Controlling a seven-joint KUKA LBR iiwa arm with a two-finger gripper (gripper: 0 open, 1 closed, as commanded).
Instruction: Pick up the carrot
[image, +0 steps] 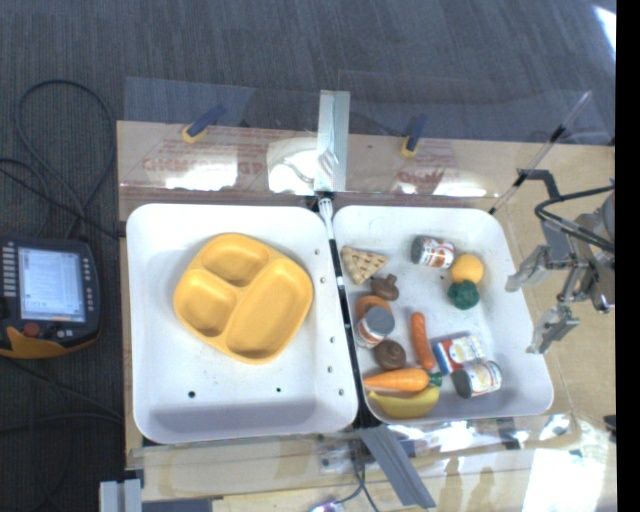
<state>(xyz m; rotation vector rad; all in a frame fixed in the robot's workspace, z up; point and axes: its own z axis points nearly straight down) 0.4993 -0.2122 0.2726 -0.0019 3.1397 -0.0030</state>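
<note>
Two shallow white plastic bins side by side on the wooden tabletop (150, 150), seen from above at a slant. The left white bin (160, 380) holds a yellow three-compartment plastic plate (243, 296). The right white bin (520, 385) holds toy foods: the orange carrot with a green top (400, 380) lies lengthwise near the bin's front edge, touching the yellow banana (405, 403) just in front of it and beside a brown doughnut-shaped piece (389, 353). A slim orange-red chilli-like piece (423, 340) lies just behind the carrot's green end. Three small tins, the red-and-white labelled tin (433, 252) at the rear, the grey-topped tin (377, 323) at the left, and the tin on its side (478, 378) at the front right, carry labels whose writing is too small to read; the same holds for the red, white and blue packet (458, 349). A yellow lemon (467, 268) touches a green broccoli piece (462, 293); a tan waffle wedge (363, 263) lies at the rear left. The jaws (541, 299) hang outside the right bin's right rim, spread apart, holding and touching nothing, well apart from the carrot. A handheld control pendant with a lit screen (47, 292) rests on the dark floor at far left
</note>
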